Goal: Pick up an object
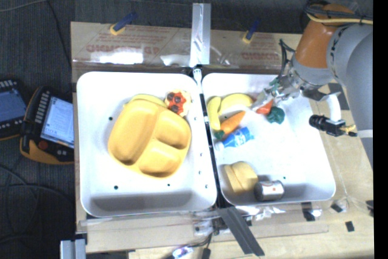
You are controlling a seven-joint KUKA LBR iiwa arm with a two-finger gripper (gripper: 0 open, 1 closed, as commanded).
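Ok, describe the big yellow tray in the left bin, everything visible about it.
The big yellow moulded plastic tray lies in the left white bin, turned at an angle and filling much of its floor. It looks smooth and glossy, with three rounded sections: one long one on the left, two smaller on the right. A small orange and black toy sits against its upper edge.

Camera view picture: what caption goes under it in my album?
Robot gripper reaches into the right bin of toy food beside a yellow tray.
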